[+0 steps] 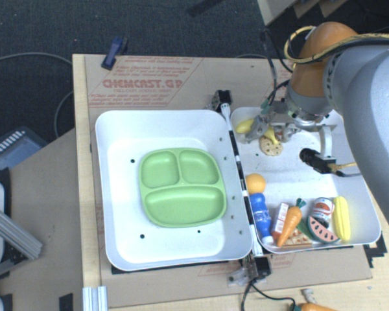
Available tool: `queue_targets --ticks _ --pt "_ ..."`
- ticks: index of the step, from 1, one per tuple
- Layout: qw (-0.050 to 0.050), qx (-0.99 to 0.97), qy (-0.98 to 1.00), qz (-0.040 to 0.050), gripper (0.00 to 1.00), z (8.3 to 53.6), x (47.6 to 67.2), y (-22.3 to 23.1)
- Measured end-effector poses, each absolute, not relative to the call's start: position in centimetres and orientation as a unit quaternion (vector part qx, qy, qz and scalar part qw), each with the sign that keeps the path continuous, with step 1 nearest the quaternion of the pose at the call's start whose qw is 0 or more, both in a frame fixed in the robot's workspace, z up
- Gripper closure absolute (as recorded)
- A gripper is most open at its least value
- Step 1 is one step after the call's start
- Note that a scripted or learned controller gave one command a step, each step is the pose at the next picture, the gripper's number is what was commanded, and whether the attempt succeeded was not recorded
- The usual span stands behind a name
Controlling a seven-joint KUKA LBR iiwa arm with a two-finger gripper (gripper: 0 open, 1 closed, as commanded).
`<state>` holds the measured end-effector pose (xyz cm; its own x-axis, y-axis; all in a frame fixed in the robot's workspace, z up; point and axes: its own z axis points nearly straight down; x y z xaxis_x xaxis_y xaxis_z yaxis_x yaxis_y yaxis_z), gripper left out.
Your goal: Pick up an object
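At the far end of the right bin (369, 229), up around 12 o'clock of that bin, the gripper (277, 127) is hanging low over a little cluster: a yellow banana-looking piece (246, 126) and a round cookie (270, 146) just below it. Honestly I cannot tell whether the jaws are apart or together, the wrist hardware blocks it, and nothing is visibly pinched between them.

My read is we're at the reach/descend step, grasp not done yet. Next move needs the jaws centred over one item and closed across its narrow side, not along its length.

The banana piece is the likeliest target. Its long axis seems to run roughly 10-to-4 o'clock, though part of it is tucked under the gripper so don't quote me. The cookie is round, so no real axis.

The rest of the toys sit at the bin's 6 o'clock end: carrot (288, 221), blue bottle (260, 214), corn (341, 218). The green plate (181, 187) is in the left bin (113, 173).
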<state>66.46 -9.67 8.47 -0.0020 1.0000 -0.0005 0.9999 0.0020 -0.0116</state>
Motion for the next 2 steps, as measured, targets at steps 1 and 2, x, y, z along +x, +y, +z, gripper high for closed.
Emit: queue_targets --ticks 1,2 --pt "0.002 -0.707 -0.707 0.0021 0.0 8.4 66.5 -12.1" --pt "0.0 -0.708 -0.707 0.0003 0.0 10.2 57.0 -13.3"
